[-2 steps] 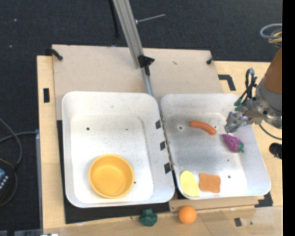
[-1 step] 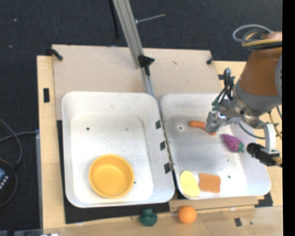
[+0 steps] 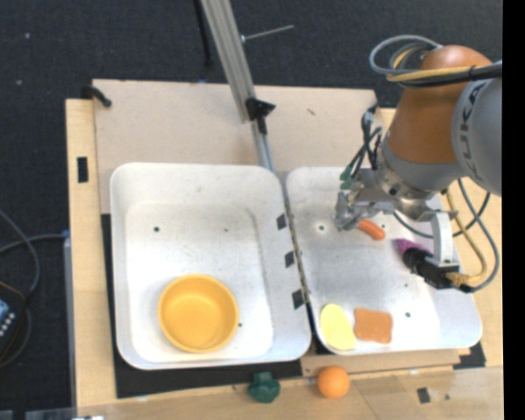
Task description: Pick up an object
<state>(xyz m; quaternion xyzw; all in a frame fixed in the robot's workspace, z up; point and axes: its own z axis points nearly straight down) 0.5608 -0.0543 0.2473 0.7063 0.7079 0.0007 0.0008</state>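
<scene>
From above, the tool (image 3: pixel 354 210) hangs low over the right bin (image 3: pixel 332 269), near its far edge; whether it grips anything I cannot tell. A small orange carrot-like piece (image 3: pixel 373 229) lies just beside it. At the bin's near edge sit a pale yellow disc (image 3: pixel 336 325) and an orange block (image 3: pixel 374 325). The left bin (image 3: pixel 140 199) holds a yellow bowl (image 3: pixel 198 312). An orange ball (image 3: pixel 333 381) rests on the tabletop's (image 3: pixel 157 116) near edge.

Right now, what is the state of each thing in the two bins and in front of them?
Yellow bowl: upright in left bin.
Pale yellow piece: flat in right bin, beside orange block.
Small orange item: lying under the gripper.
Purple item: partly hidden.
Orange ball: outside the bins.
</scene>
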